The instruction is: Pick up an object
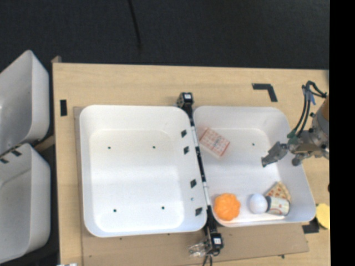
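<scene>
Counter (133,82): we see a tan wooden top carrying two shallow white bins side by side.
Left bin (89,170): we find nothing lying on its floor, so no candidate for a pick sits here.
Right bin (244,115): we count four things inside, all apart from the tool.
Patterned packet (214,141): we see it flat near the far left of the right bin, well to the left of the tool and a little farther back.
Orange ball (227,206): we see it in the near left corner of the right bin, close to the wall.
White ball (257,203): we see it just right of the orange ball, touching or nearly touching the cup.
Cup (277,202): we see it on its side at the near wall, long axis running left to right, mouth end hard to tell.
Tool (273,155): we see it over the right side of the right bin; we cannot tell how it is set, and nothing sits in it.
Key relation: we judge the cup and white ball nearest, lying toward the near side of the tool, slightly left.
</scene>
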Tool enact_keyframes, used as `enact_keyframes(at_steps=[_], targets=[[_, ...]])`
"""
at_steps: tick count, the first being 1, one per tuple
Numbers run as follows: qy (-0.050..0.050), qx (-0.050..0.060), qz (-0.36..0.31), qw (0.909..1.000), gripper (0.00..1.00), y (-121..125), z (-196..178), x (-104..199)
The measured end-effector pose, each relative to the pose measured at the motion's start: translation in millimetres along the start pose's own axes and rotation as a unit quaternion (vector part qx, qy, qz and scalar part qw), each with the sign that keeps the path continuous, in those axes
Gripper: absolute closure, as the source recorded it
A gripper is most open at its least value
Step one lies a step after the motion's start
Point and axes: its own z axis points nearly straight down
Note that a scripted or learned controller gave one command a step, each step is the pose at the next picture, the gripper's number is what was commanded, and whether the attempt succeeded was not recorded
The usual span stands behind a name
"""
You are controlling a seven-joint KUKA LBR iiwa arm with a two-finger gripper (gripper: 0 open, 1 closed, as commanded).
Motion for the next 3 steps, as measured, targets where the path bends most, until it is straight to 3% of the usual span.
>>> enact_keyframes(at_steps=[1,2,3], targets=[[0.000,0.000,-0.002,1.0000,0.00,-5.1,2.8,77.0],[0.000,-0.003,-0.003,1.0000,0.00,55.3,-20.0,140.5],[0.000,0.002,0.003,1.0000,0.00,15.6,65.0,37.4]])
